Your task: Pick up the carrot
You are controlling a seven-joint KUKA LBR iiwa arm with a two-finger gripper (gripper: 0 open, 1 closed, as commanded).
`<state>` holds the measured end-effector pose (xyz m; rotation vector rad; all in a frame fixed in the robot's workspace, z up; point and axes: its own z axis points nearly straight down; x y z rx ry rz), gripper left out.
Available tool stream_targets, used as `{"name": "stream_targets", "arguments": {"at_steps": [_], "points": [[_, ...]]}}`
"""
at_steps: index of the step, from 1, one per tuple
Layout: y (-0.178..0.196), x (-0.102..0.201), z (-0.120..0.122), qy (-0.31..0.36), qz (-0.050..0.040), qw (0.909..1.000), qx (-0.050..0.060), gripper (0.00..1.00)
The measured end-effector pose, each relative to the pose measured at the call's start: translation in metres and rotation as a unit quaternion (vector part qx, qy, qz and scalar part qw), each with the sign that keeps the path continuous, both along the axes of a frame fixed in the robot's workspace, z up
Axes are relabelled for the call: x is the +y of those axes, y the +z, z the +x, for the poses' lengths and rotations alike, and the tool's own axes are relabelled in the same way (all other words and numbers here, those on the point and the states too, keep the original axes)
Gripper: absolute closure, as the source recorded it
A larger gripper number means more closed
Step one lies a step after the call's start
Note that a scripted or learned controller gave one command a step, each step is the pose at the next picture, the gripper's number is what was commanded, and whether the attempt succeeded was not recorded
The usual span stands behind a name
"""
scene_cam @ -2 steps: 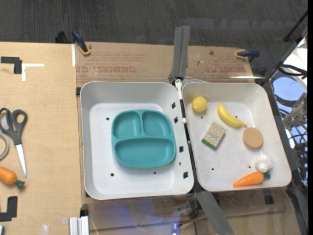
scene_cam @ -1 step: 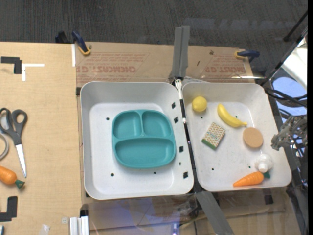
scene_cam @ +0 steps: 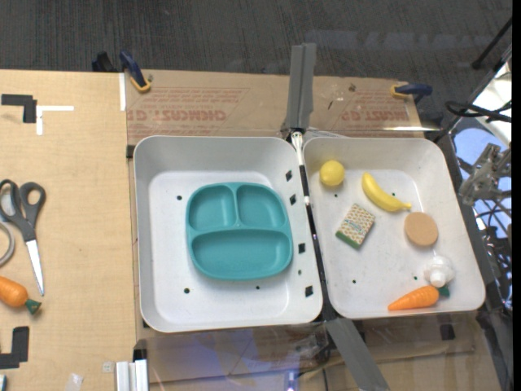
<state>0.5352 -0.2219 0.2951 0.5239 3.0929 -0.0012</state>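
**Carrot waits in the right bin's near corner**

We find the carrot (scene_cam: 415, 298) lying on its side near the front wall of the right bin (scene_cam: 456, 187), tip pointing left, with a small white object (scene_cam: 439, 273) just beside its leafy end. The banana (scene_cam: 384, 194), lemon (scene_cam: 331, 173), round biscuit (scene_cam: 422, 229) and patterned sponge (scene_cam: 356, 225) lie apart from it. A teal divided plate (scene_cam: 239, 231) sits in the left bin (scene_cam: 155, 243). We judge the wall will crowd any grasp. A second carrot (scene_cam: 14, 293) rests on the bench by the scissors (scene_cam: 24, 218). We cannot tell the gripper's state.

Red mirrored lettering on cardboard sheet (scene_cam: 203, 108) behind the bins, not legible
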Motion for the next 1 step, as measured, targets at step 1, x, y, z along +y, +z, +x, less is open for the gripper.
{"name": "stream_targets", "arguments": {"at_steps": [1], "points": [[-0.0505, 0.0009, 0.0597, 0.035, 0.0, 0.9994, 0.0, 1.0]]}}
